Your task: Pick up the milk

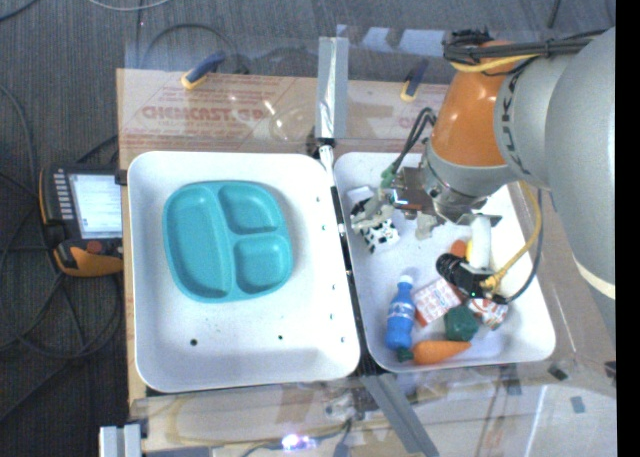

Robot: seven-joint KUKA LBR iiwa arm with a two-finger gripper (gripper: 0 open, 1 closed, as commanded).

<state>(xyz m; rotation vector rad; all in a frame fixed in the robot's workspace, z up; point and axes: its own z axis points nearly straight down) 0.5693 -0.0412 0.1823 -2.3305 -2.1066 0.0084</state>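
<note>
Over the right-hand bin (530, 340), my arm's tool (405, 197) hung low near the bin's upper left, close beside the cow-patterned milk carton (378, 234), which lay just below it against the bin's left wall. From my distant seat I could not tell whether the tool stood apart or together, since the wrist (470, 160) hid most of it. My worry was a descent slightly off the milk carton, which I judged could push it against the wall or tip it rather than capture it. Crowding added risk: a blue bottle (400, 315), a red-and-white packet (436, 300), a green block (461, 325) and a carrot (440, 351) lay lower in that bin. Across the divider, the teal tray (228, 240) sat in the left bin (160, 345) on the worktop (180, 115).
</note>
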